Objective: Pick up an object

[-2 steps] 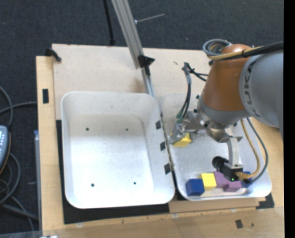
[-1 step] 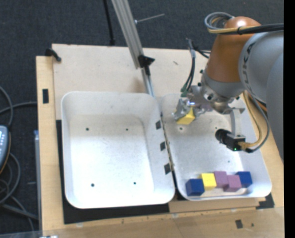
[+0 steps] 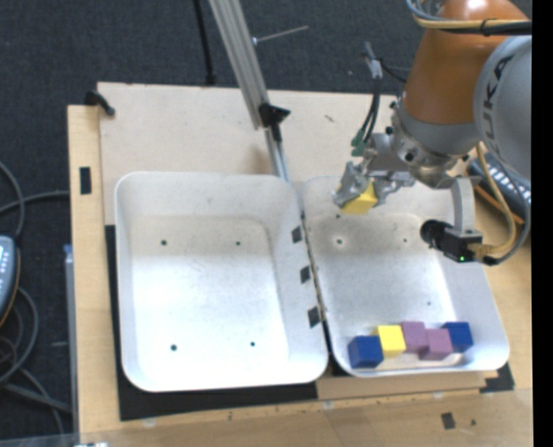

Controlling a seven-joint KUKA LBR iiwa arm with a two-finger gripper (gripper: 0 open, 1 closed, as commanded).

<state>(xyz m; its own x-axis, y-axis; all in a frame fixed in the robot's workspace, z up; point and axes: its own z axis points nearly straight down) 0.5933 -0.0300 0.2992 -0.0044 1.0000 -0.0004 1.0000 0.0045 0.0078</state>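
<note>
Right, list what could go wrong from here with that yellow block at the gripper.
1. The small yellow block sits at the very tips of the two-finger gripper, above the right white bin; so shallow a grip may let it slip and drop.
2. It hangs close to the rim between the two bins, so a dropped block could bounce into the left white bin.

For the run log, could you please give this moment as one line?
gripper: shut on yellow block, raised over right bin | blocks at that bin's near edge
</note>
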